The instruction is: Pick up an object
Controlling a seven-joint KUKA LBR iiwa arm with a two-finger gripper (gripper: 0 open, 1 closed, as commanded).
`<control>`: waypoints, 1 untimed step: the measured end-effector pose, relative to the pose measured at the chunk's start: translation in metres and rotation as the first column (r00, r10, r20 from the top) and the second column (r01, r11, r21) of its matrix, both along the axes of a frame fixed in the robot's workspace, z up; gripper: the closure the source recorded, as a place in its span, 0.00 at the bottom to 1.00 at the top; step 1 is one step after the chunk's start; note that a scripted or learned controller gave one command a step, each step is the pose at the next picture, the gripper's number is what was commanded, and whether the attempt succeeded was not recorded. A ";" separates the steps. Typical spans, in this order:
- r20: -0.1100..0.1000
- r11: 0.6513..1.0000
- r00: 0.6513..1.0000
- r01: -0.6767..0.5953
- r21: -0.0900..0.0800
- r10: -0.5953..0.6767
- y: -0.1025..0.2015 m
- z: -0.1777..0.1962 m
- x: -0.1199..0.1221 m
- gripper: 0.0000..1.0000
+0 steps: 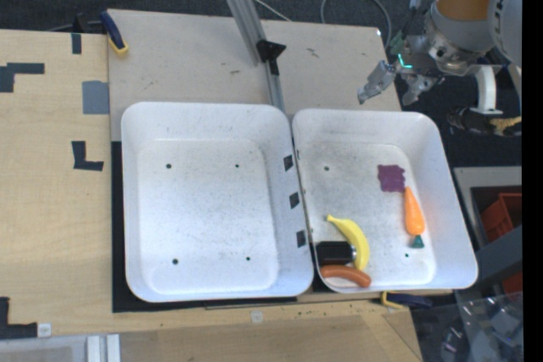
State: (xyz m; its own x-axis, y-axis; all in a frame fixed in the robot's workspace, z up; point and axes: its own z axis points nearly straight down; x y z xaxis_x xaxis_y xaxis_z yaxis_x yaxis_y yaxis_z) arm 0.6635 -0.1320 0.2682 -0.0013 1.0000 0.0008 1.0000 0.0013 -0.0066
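White plastic right-hand bin (441, 150) holds a purple flat piece (391, 177), orange carrot (413, 214), yellow banana (353, 238), black block (333, 252) and red sausage (346, 275). Gripper (395, 89) hangs beyond that bin's far rim, fingers apart, holding nothing.

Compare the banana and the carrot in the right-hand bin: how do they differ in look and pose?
The banana is yellow and curved; the carrot is orange and straight. The banana touches a black block; the carrot lies beside a purple piece, nearer the right wall. Both are toy foods lying flat in the right bin.
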 end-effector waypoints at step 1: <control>0.005 1.000 1.000 -0.001 -0.001 0.001 0.000 0.003 0.001 0.00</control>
